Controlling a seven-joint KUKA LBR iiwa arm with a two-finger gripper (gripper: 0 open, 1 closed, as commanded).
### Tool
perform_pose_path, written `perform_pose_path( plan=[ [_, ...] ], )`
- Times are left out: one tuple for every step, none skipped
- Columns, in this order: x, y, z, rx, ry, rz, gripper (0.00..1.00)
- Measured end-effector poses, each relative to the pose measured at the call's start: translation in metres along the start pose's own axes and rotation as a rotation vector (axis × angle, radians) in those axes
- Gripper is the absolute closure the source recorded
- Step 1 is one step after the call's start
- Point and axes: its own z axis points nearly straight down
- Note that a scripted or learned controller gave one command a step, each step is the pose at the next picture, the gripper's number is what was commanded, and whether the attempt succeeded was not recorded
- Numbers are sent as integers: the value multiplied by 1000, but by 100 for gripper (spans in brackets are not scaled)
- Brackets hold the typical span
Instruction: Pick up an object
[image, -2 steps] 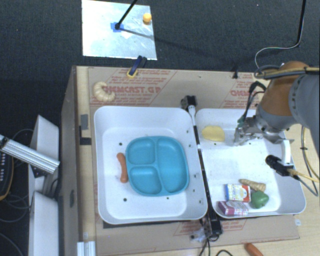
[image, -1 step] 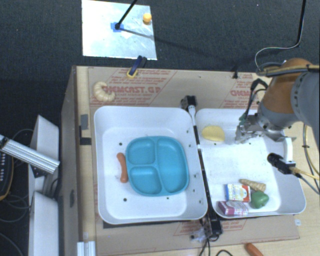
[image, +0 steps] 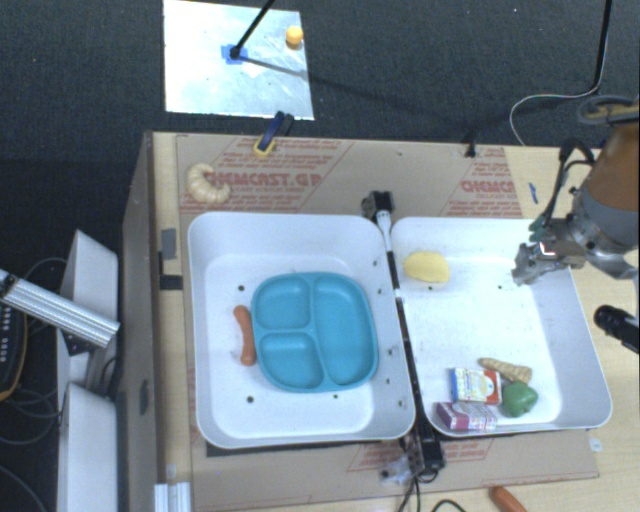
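Note:
My gripper (image: 537, 260) hangs over the far right part of the right bin (image: 575, 330), with nothing visible between its fingers. A yellow lemon-like object (image: 427, 267) lies at the bin's far left corner, well to the gripper's left. In the near right corner sit a small red and white carton (image: 472, 385), a purple packet (image: 462, 418), a green pepper-like piece (image: 519, 400) and a tan stick (image: 505, 369). The left bin (image: 215, 300) holds a blue divided plate (image: 314, 331) and an orange sausage (image: 245, 334) beside it.
The bins rest on a cardboard sheet (image: 330, 175). On it, behind the left bin, lie a pale curled toy (image: 205, 182) and a blue and yellow tool (image: 270, 134). An orange item (image: 508, 497) lies at the front edge. A clamp (image: 378, 207) sits between the bins.

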Motion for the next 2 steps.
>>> perform_pose_path(
  plan=[
    [45,22,54,6,3,-3,100],
    [5,-39,-28,2,0,0,100]
  ],
)
